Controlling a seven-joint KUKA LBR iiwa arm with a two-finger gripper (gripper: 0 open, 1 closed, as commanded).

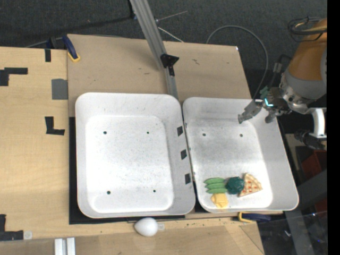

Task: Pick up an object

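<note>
Listing near to far for you: white egg [146,227] outside the bins, clustered toys, namely green pods [214,184], broccoli [234,184], pizza slice [251,185] and yellow piece [219,199], in the right bin's [276,158] near corner, gripper [256,114] open and empty at the far rim; expect a wall-pinched, multi-item grab.

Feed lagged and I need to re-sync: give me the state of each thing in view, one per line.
hand: open, nothing between its fingers, over the far right corner of the right bin
right bin: holds a small cluster of toys at its near edge
green pea pod: lying flat
dark green toy: touching the pizza slice
pizza slice: lying flat
yellow toy: lying by the rim
white egg: outside the bins, on the bench
</note>
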